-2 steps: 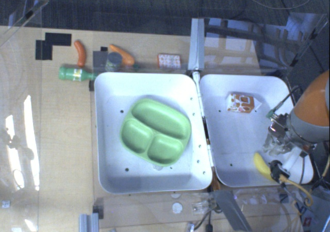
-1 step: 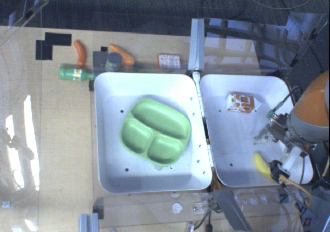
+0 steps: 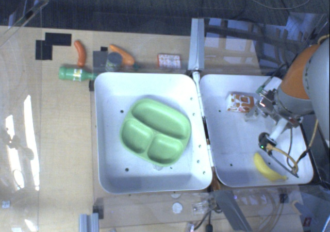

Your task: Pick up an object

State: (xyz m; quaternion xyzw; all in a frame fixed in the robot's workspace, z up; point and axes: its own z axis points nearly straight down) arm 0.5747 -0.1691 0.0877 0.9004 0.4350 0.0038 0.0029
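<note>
Reaching in from the right, the gripper [image 3: 258, 105] is hanging over the upper part of the right bin [image 3: 232, 146], and its tip is sitting just beside a small brown-and-white snack packet [image 3: 240, 103]. The view is too slanted and blurred here, so I cannot tell whether the gripper is spread or pressed together, and nothing is showing as caught in it. The packet is lying flat on the bin floor near the back wall. It is probably the object being lined up, since it is the closest thing to the tool.

A yellow banana [image 3: 268, 168] is lying in the same bin's front right corner, tucked close to the wall. That spot is likely making it the more awkward choice, because the wall is leaving little room on that side.

The left bin [image 3: 111, 166] is holding a green divided plate [image 3: 155, 132], which is resting slantwise in the middle, well apart from the arm.

Behind the bins, on the bare bench, a green bottle [image 3: 75, 74] is lying on its side beside an orange sausage-shaped toy [image 3: 79, 53]. An orange carrot-like piece [image 3: 122, 54] and a red-and-white box [image 3: 169, 61] are lying further along. All four are sitting outside the bins, so they are probably not meant for picking.
</note>
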